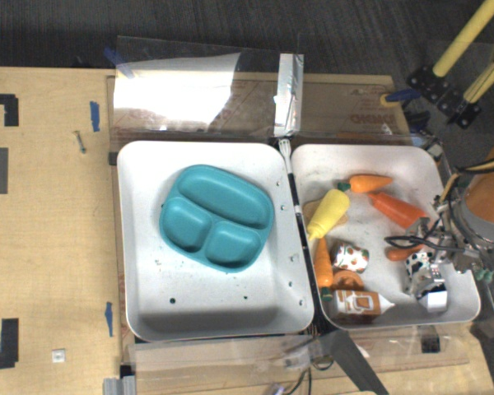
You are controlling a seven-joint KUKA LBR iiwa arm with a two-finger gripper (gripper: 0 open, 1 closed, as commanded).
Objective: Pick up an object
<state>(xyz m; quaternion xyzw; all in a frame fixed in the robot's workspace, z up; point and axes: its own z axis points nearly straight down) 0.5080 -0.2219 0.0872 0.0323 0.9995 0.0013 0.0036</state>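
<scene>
Orange, yellow and white toy foods, right bin [412,156]; gripper [426,280] low at its right edge.

Contents, right bin: yellow corn-shaped piece [329,211] by the left wall; orange carrot [368,183] near the top; red-orange pepper-like piece [398,210] beside it; second carrot [322,263] along the left wall; small white-and-brown toy [351,258]; brown-and-white bottle [358,303] lying at the bottom. Left bin [140,245]: one teal divided tray [217,216], face up. Handling, by judgement: all pieces look like light, stiff, smooth moulded plastic, liable to slip or roll; grasp across the narrow middle. The pepper-like piece lies nearest the gripper and apart from its neighbours, the likeliest pick. Fingers: cables and dark fittings hide them; open or closed cannot be told, and nothing is seen between them.
</scene>
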